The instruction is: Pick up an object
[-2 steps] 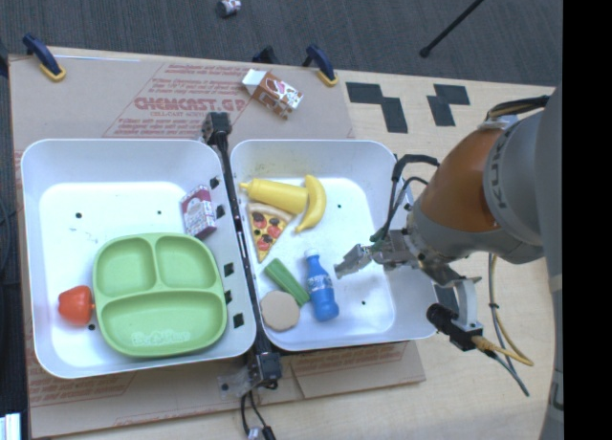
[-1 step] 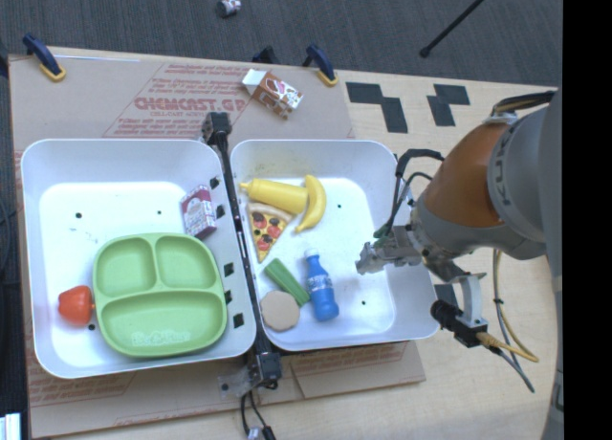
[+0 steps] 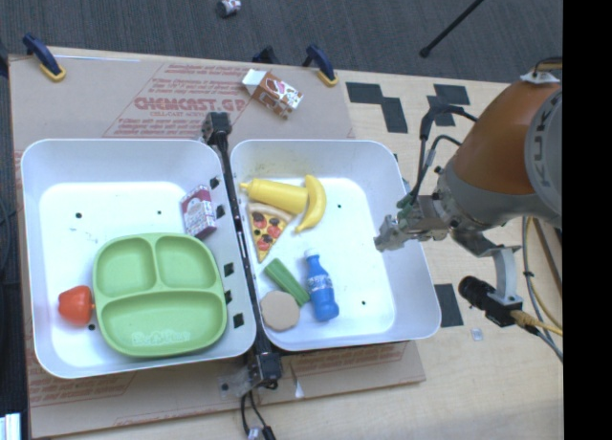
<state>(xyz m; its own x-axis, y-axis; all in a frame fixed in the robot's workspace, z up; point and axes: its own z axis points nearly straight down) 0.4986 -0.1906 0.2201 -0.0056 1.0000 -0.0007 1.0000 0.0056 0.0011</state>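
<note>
Pincer (image 3: 390, 234) over right bin's rim (image 3: 409, 237)

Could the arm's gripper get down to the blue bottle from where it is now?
Probably yes. The gripper sits at the right bin's right wall, and bare white floor lies between it and the blue bottle; only the green piece crowds the bottle's far side.

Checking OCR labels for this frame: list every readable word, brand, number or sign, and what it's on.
"CHEMCAST GP": large red print on the brown cardboard sheet behind the bins; the last letters are partly hidden.
Smaller red lines around it on the sheet: too blurred to read.
Small red-and-white carton on the sheet: print unreadable.
Small dark red packet in the left white bin: print unreadable.
Blue plastic bottle in the right white bin: label unreadable.
</note>
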